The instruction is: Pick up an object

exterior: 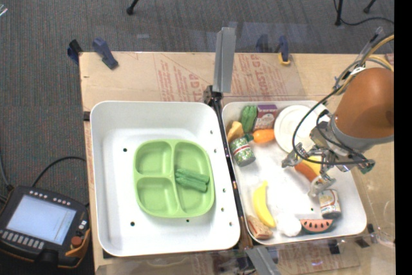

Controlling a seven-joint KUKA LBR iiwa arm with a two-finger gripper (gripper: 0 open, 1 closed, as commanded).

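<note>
My gripper (304,174) hangs low over the right side of the right bin (358,212), under the arm's orange wrist band. Its two fingers stand open, one finger (290,161) to the left and the other lower right. Between them lies an orange toy food piece (308,169), partly hidden by the wrist; I cannot tell whether they touch it. Other pickable items in this bin include a banana (261,203), a green-labelled can (243,150) and a small tin (329,203) just below the gripper.
The right bin also holds a white plate (291,127), a purple box (266,116), a green vegetable (248,118), a carrot (262,136), a watermelon slice (317,225) and bread (259,227). The left bin (109,138) carries a green divided plate (154,170) with green beans (192,179).
</note>
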